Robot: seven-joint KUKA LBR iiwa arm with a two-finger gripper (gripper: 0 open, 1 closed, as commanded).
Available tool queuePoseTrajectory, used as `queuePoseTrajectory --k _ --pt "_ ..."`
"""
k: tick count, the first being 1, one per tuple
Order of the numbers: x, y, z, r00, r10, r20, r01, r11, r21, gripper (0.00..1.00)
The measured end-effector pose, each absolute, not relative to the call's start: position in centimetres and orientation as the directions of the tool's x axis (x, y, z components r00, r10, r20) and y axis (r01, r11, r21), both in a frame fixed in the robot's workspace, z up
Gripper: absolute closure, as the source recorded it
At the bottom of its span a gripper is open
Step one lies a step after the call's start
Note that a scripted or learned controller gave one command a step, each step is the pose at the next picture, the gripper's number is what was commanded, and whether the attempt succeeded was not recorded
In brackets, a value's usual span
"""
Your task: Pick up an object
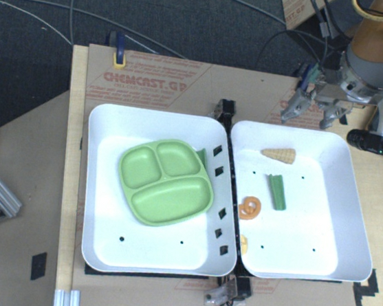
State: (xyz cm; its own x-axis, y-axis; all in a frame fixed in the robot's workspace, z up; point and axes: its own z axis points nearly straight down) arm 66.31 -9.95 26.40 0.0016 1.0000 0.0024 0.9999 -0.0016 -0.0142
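Nearest me in the right bin (349, 224), a small yellow piece (243, 244) hugs the left wall, and just beyond it sits an orange ring (250, 207). Both are so close to the wall that I judge a finger could strike the rim on descent. The green block (277, 192) lies in open floor, beside the ring, the easiest pick. Farther back rests a tan cone (278, 154), which may roll under a pinch. The left bin (99, 172) holds a green divided plate (166, 181), well apart. Farthest, my gripper (315, 110) hangs beyond the right bin's back rim, jaws spread, gripping nothing.
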Motion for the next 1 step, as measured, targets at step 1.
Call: queuePoseTrajectory --k 1 --pt "66.51 -9.94 27.18 -0.001 1.0 0.001 1.0 0.001 -0.001 0.0"
